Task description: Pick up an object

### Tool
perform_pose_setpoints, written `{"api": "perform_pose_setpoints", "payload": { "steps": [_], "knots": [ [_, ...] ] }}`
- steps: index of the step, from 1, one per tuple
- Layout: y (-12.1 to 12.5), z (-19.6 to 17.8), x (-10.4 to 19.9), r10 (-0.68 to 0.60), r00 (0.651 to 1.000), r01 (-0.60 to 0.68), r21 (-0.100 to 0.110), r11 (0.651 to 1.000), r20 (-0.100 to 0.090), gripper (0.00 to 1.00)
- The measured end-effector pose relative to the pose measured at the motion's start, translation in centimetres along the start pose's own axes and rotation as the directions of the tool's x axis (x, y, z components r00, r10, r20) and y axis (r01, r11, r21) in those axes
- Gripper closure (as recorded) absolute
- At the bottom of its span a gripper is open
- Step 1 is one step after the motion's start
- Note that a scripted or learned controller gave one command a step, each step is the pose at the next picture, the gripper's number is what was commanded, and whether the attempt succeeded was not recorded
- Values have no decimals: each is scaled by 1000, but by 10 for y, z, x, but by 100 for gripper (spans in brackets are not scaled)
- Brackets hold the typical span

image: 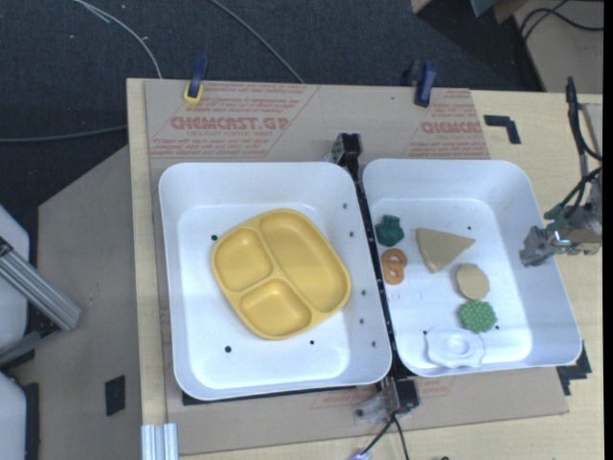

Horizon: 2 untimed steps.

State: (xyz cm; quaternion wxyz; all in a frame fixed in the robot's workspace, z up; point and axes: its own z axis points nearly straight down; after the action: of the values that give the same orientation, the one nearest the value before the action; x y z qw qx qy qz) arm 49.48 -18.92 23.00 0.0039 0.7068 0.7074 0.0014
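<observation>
The things on offer lay in the right bin (517,185), and nothing was held. A dark green lump (389,229) sat near the bin's left wall, with a small orange ring (394,264) just below it; both were too small to make out in detail. Toward the middle lay a tan wedge (442,248), its point aimed right, and just beside its lower right corner a rounded tan piece (471,281). Below that sat a green knobbly ball (476,315), and near the bin's front wall a white object (454,348) that all but merged with the white floor, so its outline was hard to trace. The gripper (548,242) stood at the bin's right rim, well apart from every one of these pieces; it showed as a small grey metal cluster, partly lost against cables and the picture's edge, and whether it was closed or released could not be told. The arm behind it was cut off at the right. In the left bin (182,199) a yellow divided plate (280,272) with three compartments lay tilted, near the middle. Both bins rested on a brown board (287,113) printed with red lettering, fixed at its far edge by a yellow-tipped clamp (195,80) and a blue clamp (422,81).
</observation>
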Motion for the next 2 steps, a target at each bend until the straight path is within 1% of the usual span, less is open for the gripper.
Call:
{"api": "perform_pose_setpoints", "payload": {
  "steps": [1,2],
  "knots": [
    [6,-6,47,-5,1000,5,5,1000,-4,100],
    [28,-5,98,-6,1000,6,5,1000,-5,100]
  ]
}}
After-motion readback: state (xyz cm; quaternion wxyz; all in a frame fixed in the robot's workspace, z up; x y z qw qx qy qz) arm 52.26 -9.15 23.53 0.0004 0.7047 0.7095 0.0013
